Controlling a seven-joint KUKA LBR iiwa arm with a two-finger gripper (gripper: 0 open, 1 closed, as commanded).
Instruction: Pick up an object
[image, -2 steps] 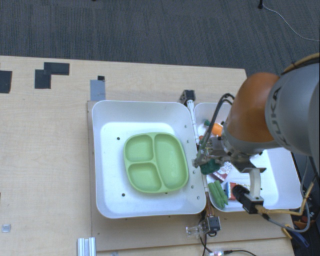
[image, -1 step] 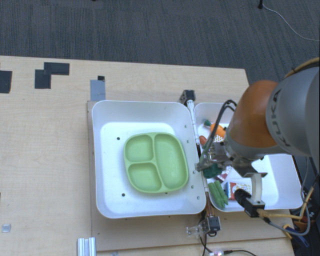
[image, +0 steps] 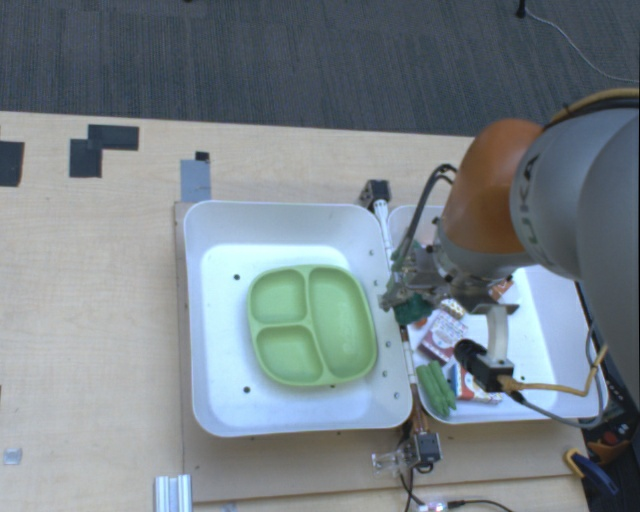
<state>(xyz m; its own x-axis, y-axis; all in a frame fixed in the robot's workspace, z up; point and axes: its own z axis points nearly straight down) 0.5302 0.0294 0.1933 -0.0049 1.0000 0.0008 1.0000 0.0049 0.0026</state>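
Two bins (image: 200, 330) lie before me, and I lower the fingers (image: 408, 298), whose state I cannot tell, at the right bin's left edge, with the green packet (image: 436, 386) just below them, lengthwise.

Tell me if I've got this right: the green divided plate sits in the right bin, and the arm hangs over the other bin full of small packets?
Not quite. The camera view shows the green divided plate in the left bin; the arm hangs over the right bin with the small packets.
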